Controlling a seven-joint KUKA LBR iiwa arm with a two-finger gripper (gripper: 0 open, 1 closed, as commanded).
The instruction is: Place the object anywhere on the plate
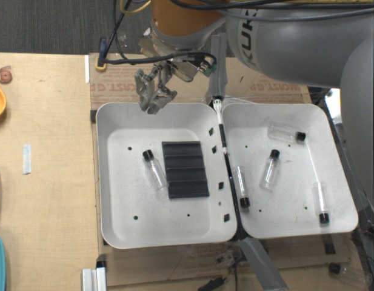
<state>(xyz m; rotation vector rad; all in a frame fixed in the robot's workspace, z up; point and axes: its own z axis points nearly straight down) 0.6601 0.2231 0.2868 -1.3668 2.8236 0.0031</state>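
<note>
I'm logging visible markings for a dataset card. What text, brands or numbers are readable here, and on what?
"KU", the cut-off start of a brand name, in dark letters on the grey arm.
Reddish upside-down print on the cardboard sheet behind the bins: too faint and partly hidden to read reliably.
The vials, the black rack and the bins show no readable text.

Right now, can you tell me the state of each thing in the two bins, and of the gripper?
Black ribbed rectangular plate: flat in left white bin.
Clear plastic vial with black cap: lying beside the plate's left edge.
Four clear capped vials: lying scattered in right white bin.
Two-finger gripper: above left bin's far rim, holding nothing visible.
</note>
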